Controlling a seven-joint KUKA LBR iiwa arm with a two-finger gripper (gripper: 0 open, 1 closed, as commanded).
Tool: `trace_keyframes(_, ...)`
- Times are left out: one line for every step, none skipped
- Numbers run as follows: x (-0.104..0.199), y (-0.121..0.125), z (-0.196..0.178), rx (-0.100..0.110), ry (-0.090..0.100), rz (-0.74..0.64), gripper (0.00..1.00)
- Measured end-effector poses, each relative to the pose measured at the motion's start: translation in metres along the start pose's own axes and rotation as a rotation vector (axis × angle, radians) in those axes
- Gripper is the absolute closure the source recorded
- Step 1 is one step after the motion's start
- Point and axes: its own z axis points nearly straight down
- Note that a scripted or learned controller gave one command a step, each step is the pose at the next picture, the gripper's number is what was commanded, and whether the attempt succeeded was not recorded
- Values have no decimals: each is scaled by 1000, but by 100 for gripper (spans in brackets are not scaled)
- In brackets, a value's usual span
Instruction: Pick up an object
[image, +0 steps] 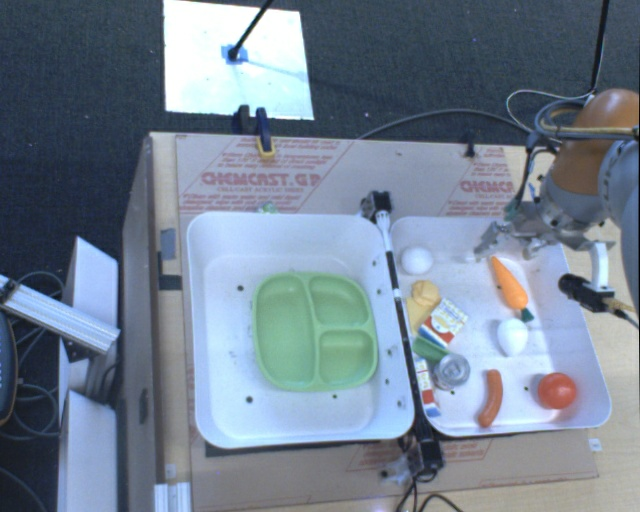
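My gripper hangs open over the far part of the right bin, with nothing between its fingers. Just below it lies an orange carrot with a green end. Also in this bin are a white egg at the far left, a second white egg, a yellow toy, a small carton, a green piece, a metal can, a sausage and a red tomato.
The left bin holds a green divided tray. A marker-like stick lies along the wall between the bins. The arm's grey body and orange band stand over the bench's far right corner, with cables around them.
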Motion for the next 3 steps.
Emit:
trace_keyframes(0, -1, 11, 6, 4, 3, 0)
trace_keyframes(0, 0, 0, 0, 0, 1, 100)
trace_keyframes(0, 0, 0, 0, 0, 0, 0)
